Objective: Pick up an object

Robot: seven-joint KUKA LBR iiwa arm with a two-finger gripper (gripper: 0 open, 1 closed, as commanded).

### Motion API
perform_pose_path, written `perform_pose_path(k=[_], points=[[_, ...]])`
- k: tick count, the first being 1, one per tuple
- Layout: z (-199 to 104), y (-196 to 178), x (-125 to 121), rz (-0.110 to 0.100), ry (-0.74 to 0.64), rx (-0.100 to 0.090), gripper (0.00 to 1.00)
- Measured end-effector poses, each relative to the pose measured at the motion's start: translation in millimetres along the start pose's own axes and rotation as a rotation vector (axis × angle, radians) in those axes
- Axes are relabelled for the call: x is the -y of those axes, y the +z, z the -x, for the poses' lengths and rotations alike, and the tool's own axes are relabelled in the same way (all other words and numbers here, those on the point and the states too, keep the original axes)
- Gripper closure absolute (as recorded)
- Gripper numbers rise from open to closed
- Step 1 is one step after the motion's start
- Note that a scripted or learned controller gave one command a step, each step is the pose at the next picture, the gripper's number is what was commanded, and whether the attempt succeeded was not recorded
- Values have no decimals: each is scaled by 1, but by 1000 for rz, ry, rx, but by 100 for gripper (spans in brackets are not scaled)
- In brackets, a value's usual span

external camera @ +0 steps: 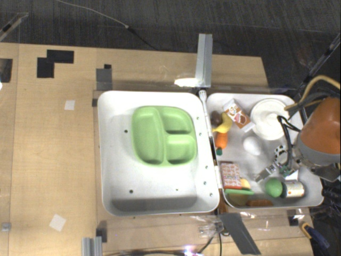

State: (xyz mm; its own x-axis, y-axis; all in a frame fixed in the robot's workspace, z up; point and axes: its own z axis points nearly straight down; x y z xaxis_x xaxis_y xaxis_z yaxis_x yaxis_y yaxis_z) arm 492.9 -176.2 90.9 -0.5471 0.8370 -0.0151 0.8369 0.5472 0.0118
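Hanging highest over the right bin point(318, 199), the arm's orange band point(322, 129) is hiding the gripper point(278, 169); I cannot tell its state. It is seemingly closing on the green ball point(274, 188) near the bin's front edge. Next: descend squarely. A wooden bench point(48, 159) is carrying both bins over dark carpet.

Wooden bench point(48, 159), dark carpeted floor point(160, 9) beyond

Green divided tray point(162, 135) in white left bin point(114, 159); green ball point(274, 188); orange carrot point(221, 140).
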Motion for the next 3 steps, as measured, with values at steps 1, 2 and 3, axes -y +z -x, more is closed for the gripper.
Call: perform_pose_path(k=[1,2,3], points=[[44,2,-45,-2,-196,-3,0],[20,0,10,7,26,-7,0],[34,1,-1,0,169,-4,0]])
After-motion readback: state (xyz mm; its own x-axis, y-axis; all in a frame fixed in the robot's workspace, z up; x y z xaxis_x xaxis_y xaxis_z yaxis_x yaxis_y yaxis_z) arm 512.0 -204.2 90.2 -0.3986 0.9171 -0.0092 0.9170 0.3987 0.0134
